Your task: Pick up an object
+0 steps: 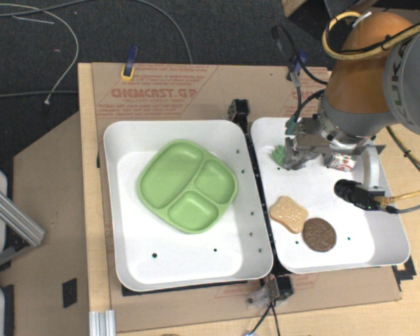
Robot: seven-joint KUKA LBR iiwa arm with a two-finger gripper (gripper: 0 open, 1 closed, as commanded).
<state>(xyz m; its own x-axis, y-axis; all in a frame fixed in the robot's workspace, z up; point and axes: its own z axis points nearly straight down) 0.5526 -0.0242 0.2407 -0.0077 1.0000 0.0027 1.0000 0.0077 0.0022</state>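
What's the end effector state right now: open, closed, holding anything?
End effector: cannot be told. It is over the right shallow white bin, next to a small green object.

Both of my bins are plain white, the left bin [119, 187] and the right bin [378, 247], each with a few small dark dots on its floor. The plate [187, 185] is pale green, one even shade across all its sections. The slice of toast [289, 214] is tan with a slightly darker edge. The round cookie [319, 234] is dark brown and speckled. A small scrap [278, 155] by my dark grey gripper [292, 161] is bright green. My arm [409, 82] is grey with an orange band [367, 54]. The cardboard [91, 152] on the table is tan with red lettering.
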